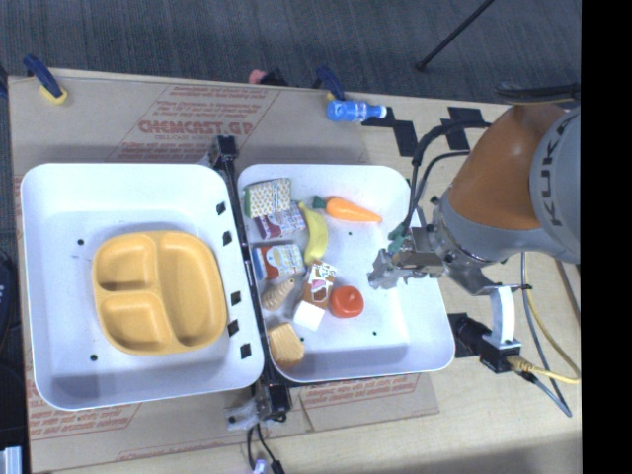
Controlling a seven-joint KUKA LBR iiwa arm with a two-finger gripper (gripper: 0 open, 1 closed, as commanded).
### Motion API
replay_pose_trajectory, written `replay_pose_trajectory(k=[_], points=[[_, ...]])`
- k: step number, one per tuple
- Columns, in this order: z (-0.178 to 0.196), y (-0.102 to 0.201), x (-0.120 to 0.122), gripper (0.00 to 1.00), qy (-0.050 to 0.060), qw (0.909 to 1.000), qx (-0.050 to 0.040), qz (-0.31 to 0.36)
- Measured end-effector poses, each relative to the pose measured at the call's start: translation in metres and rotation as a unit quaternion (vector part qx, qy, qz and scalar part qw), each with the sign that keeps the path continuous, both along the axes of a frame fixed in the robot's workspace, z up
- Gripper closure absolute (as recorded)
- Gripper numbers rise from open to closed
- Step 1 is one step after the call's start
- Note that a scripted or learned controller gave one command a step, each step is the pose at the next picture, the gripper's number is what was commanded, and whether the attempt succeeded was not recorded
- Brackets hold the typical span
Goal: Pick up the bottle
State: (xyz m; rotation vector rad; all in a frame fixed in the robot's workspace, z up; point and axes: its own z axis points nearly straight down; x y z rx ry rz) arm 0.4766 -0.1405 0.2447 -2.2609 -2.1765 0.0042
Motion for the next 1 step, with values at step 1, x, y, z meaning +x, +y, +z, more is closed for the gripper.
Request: replay_pose_trajectory(k=[1], points=[[-0.0121,0.0772,-0.0004,1.00,0.000,0.9975,0.0006,-0.071]])
